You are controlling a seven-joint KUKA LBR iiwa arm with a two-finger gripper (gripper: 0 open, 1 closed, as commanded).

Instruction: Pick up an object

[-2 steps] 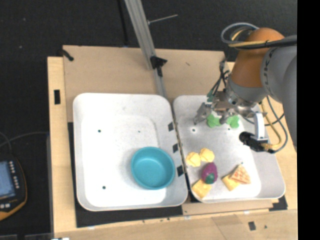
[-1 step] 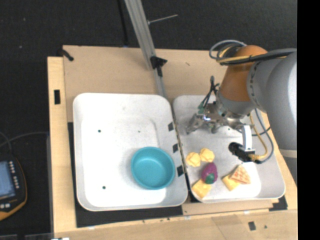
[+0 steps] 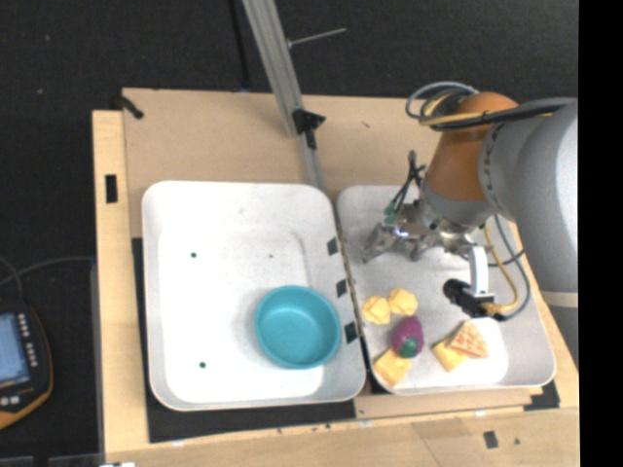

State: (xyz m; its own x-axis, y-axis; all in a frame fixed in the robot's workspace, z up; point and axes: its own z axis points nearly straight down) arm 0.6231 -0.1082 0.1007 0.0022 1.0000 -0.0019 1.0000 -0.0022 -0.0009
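My gripper [image 3: 382, 244] hangs over the upper left part of the right bin [image 3: 526, 353], its fingers spread open with nothing between them. Below it, at the bin's front, lie small toys: two yellow pieces [image 3: 389, 306] side by side, a purple and green eggplant-like toy [image 3: 408, 337], a yellow block [image 3: 392, 367] at the front edge, and a pizza-slice wedge [image 3: 461, 344] to the right. The gripper is above and apart from all of them.
A blue bowl [image 3: 295, 326] sits at the front right of the left bin [image 3: 195, 241]. A grey metal pole [image 3: 279, 71] slants up from between the bins. The arm's orange band [image 3: 465, 154] and cables [image 3: 506, 280] overhang the right bin.
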